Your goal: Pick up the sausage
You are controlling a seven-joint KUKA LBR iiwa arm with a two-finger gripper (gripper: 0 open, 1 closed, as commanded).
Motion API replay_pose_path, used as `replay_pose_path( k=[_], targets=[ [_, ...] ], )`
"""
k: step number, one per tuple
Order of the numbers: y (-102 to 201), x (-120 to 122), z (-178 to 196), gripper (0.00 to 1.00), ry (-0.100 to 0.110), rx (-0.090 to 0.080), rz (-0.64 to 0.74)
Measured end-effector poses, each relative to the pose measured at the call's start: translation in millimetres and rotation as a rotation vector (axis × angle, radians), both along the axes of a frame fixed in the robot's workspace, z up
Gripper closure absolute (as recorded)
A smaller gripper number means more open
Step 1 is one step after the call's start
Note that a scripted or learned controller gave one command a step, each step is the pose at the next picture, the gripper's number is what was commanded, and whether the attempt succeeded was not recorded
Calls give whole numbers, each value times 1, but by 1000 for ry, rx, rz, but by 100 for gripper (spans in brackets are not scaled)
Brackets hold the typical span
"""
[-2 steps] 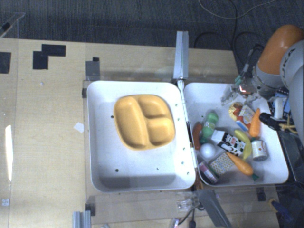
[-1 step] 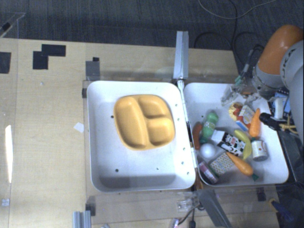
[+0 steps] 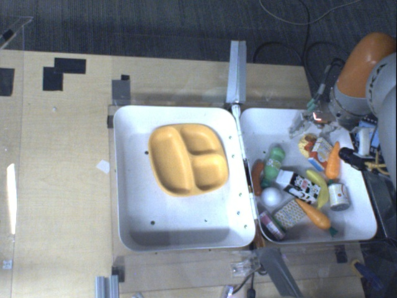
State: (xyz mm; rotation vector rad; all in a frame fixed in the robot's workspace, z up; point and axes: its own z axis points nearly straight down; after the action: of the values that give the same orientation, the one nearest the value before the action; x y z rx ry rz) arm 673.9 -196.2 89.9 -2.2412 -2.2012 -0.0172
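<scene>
Two white bins: the left bin (image 3: 133,222) holds one yellow tray (image 3: 188,158). Right of the tray, against the right bin's (image 3: 366,225) left wall, lies one sausage (image 3: 257,177); two carrots (image 3: 334,160) lie farther right. The gripper (image 3: 312,121) hovers farther right still; its opening cannot be told.

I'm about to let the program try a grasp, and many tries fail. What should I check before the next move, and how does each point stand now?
1. Sausage located: ok. It lies along the left wall of the right bin.
2. Gripper above the sausage: not ok. It is near the bin's far edge, well to the right of the sausage.
3. Room around the sausage: not ok. The green bottle and the white ball lie close on one side, and the wall is on the other.
4. Gripper carrying nothing: cannot tell.
</scene>
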Motion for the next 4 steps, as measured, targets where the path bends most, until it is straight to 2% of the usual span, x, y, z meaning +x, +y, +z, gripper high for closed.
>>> replay_pose_path(
  k=[1,2,3,4],
  targets=[
    [45,-5,-3,0,0,-9,49],
    [38,-3,13,0,3,-6,-370],
    [44,-33,24,0,3,-6,-362],
    [31,-34,-3,0,2,-6,-373]
  ],
)
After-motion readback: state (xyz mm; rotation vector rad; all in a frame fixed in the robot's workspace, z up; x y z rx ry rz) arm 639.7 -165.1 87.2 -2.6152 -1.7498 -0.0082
